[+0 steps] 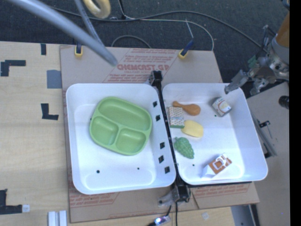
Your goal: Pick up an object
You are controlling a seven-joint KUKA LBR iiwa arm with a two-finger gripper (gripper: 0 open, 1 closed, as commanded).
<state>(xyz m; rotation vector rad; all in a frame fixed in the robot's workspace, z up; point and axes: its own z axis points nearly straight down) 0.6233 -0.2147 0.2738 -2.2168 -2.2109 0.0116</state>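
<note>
Up at the right bin's (256, 140) far right corner hangs the gripper (233, 86), whether apart or together I cannot tell. Inside lie a small can (221, 106), drumstick (187, 108), yellow lump (193, 129), green grapes (184, 147), orange carton (218, 165). A green tray (121, 125) sits in the left bin (75, 140).

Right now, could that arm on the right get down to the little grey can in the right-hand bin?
Probably yes. The gripper hangs just beyond the right bin's far corner, close to the small can, which lies apart from the other items with nothing over it.
</note>
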